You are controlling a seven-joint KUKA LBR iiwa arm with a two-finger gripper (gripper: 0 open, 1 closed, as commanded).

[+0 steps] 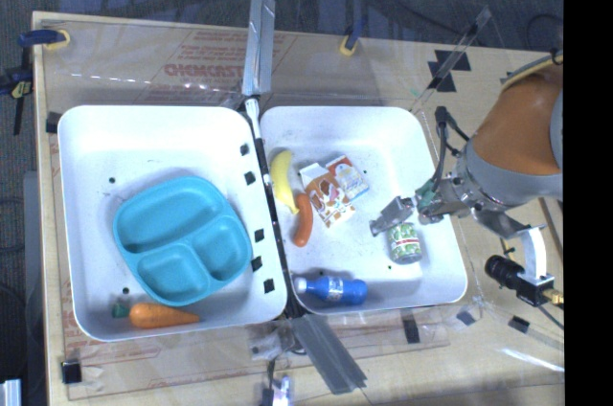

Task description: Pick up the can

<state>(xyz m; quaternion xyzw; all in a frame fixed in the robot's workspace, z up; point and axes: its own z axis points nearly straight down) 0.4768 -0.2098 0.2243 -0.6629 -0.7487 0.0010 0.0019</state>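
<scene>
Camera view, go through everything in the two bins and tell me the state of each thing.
Can: lying in the right bin, gripper just above it.
Banana: lying flat.
Blue bottle: on its side.
Snack packet: lying flat.
Blue tray: right side up, left bin.
Carrot: lying flat.

I can't read the can [405, 242] label just below the gripper [393, 216], too small; arm [517, 141] behind is cut off at frame right.
</scene>
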